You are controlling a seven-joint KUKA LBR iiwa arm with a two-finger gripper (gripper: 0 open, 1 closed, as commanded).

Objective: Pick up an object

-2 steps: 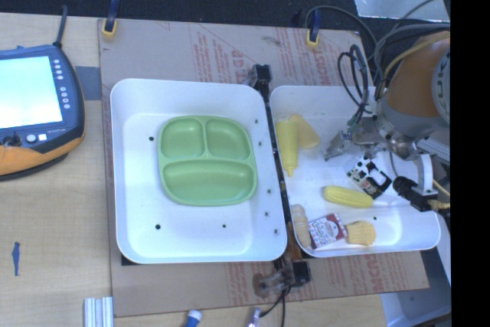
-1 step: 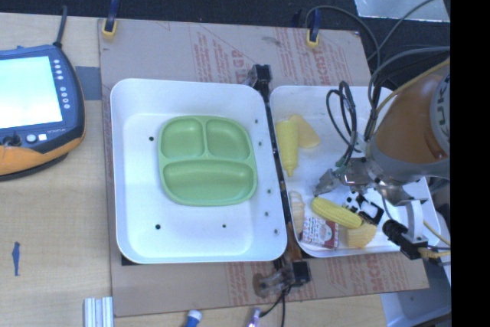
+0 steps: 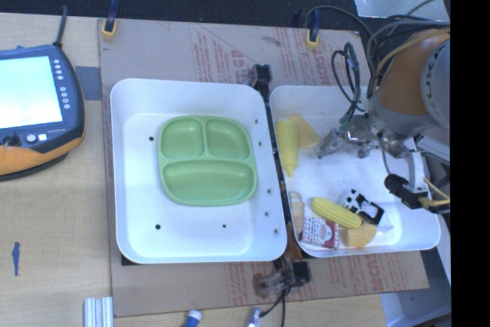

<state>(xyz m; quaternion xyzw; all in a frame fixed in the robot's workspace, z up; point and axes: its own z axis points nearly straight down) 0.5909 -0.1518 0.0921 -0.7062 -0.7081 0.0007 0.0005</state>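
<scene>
Nearest the lens, the yellow plastic corn cob lies free in the right white bin; whether the claw is open I cannot tell, so approach squarely across the cob.

The arm runs off the right side of the view, so its upper links are cut away. Its wrist hangs over the right bin and hides that bin's far right corner. The tool is small and dark against the cables; its finger spacing cannot be read. The print on the small packet is too fine to read. The pendant is cropped at the left edge. Items along the table's near edge are cut off.
</scene>
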